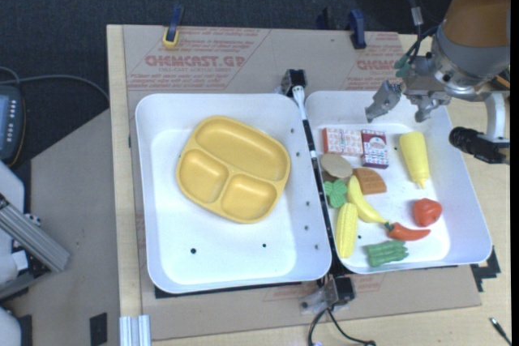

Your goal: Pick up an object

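My gripper (402, 106) hangs open above the far edge of the right bin (474, 211), with nothing between its fingers. Just below it lie a red-and-white box (343, 141), a small red carton (374, 148) and a yellow bottle (414, 158). Further toward the front are a brown round piece (336, 167), an orange-brown slice (370, 181), a green leafy piece (335, 193), a banana (365, 203), a corn cob (346, 228), a red tomato (426, 211), a red chili (408, 233) and a green vegetable (385, 254).
A yellow divided plate (231, 168) lies in the left bin (162, 239). Black clips (293, 80) sit on the shared rim between the bins. Blue and yellow clamps (172, 28) hold the cardboard at the back.
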`<state>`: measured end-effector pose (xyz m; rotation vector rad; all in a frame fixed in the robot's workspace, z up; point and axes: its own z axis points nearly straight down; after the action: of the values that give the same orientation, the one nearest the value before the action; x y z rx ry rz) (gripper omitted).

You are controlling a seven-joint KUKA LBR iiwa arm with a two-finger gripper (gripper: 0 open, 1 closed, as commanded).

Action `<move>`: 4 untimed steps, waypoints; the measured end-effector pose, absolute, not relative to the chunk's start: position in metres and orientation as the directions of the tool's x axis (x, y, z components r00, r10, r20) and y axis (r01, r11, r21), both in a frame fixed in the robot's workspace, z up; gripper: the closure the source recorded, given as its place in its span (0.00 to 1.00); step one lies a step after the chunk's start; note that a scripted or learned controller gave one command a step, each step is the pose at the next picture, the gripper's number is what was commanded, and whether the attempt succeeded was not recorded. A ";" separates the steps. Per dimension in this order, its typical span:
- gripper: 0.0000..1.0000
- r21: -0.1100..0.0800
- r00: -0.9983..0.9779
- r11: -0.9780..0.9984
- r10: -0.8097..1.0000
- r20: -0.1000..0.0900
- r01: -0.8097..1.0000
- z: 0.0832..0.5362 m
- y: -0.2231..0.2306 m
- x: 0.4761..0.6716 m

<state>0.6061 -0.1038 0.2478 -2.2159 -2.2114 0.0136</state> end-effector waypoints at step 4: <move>0.00 0.005 0.002 -0.002 1.000 -0.001 1.000 0.088 -0.110 0.603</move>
<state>0.6028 -0.1103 0.0879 -2.2265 -2.2221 -0.0040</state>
